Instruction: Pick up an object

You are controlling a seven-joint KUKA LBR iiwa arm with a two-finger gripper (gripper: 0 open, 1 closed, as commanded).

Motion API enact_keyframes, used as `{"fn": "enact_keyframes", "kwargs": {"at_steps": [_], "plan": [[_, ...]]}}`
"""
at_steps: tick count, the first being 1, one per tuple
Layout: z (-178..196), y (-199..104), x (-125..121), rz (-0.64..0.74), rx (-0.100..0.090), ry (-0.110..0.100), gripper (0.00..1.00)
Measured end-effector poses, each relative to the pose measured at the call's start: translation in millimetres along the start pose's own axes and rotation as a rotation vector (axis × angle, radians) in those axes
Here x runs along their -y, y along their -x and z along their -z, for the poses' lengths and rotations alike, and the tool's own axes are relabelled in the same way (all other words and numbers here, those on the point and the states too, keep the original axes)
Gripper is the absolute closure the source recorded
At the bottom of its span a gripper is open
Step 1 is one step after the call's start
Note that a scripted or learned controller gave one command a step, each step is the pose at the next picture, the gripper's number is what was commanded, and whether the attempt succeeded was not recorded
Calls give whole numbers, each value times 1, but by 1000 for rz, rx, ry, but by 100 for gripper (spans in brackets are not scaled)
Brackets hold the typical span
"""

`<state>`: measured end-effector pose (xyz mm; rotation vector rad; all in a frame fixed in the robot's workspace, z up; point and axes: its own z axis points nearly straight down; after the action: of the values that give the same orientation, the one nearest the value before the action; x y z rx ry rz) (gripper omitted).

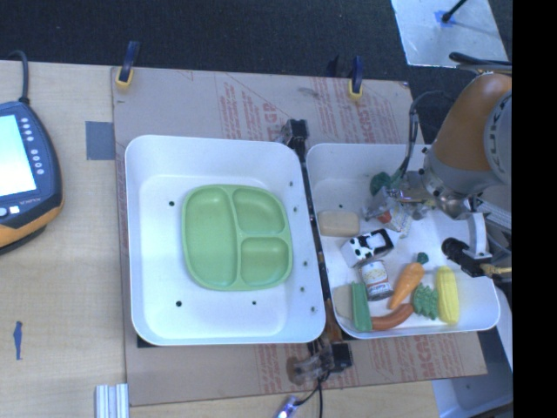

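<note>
Gripper (389, 200) state unclear, low in right bin (344, 159) by smooth tan oval block (338, 224).

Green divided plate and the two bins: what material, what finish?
Green divided plate: looks like moulded plastic, matte; even colour, soft rounded ridges, no sharp glare. Left bin and right bin: probably white plastic, semi-gloss; smooth walls, rounded corners. Can't confirm either from one view.

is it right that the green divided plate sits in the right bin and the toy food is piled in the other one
Not quite. The camera view shows the green divided plate lying in the left bin, not the right one. The toy food, such as the carrot and the corn, is in the right bin, where the arm reaches in.
</note>
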<state>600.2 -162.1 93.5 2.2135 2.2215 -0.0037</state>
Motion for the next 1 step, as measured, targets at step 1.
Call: {"fn": "enact_keyframes", "kwargs": {"at_steps": [1], "plan": [[-1,-39,-52,1,-6,-5,0]]}}
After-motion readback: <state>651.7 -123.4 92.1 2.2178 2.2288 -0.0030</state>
